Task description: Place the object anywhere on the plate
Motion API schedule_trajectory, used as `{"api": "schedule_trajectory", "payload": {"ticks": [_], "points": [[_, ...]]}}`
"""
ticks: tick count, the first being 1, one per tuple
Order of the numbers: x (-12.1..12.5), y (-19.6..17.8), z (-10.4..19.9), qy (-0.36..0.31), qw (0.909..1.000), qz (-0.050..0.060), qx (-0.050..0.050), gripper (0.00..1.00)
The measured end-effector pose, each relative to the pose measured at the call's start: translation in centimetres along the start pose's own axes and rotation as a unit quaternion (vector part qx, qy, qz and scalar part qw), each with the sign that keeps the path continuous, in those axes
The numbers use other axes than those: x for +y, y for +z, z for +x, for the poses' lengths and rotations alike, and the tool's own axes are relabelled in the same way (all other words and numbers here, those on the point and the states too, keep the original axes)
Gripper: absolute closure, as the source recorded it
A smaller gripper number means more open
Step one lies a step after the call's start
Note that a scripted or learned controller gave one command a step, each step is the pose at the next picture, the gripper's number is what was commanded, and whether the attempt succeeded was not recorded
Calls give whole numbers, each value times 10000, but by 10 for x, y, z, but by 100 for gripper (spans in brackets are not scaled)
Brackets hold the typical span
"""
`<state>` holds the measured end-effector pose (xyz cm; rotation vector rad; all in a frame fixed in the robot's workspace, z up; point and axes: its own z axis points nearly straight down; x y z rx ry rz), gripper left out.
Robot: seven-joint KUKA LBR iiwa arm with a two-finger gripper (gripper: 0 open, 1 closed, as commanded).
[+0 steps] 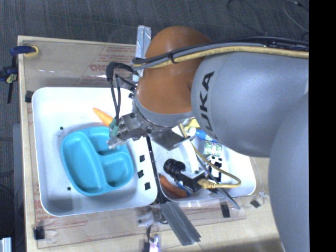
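Note:
A blue divided plate lies in the left white bin. Just behind the plate's far edge an orange carrot-shaped object rests on the bin floor. My gripper hangs over the plate's upper right rim, a little in front of and to the right of the orange object. I see nothing between its tips. The big grey arm with its orange band covers much of the right bin.
The right bin holds a brown-orange item near its front, a white and green item and a yellow piece partly under the arm. The divider between the bins runs just right of the plate.

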<state>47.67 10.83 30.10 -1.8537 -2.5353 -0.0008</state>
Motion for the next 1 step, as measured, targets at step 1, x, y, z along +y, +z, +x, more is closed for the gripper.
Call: {"api": "schedule_trajectory", "payload": {"ticks": [1], "points": [[58,-9,18,131,9999,23,-4,100]]}}
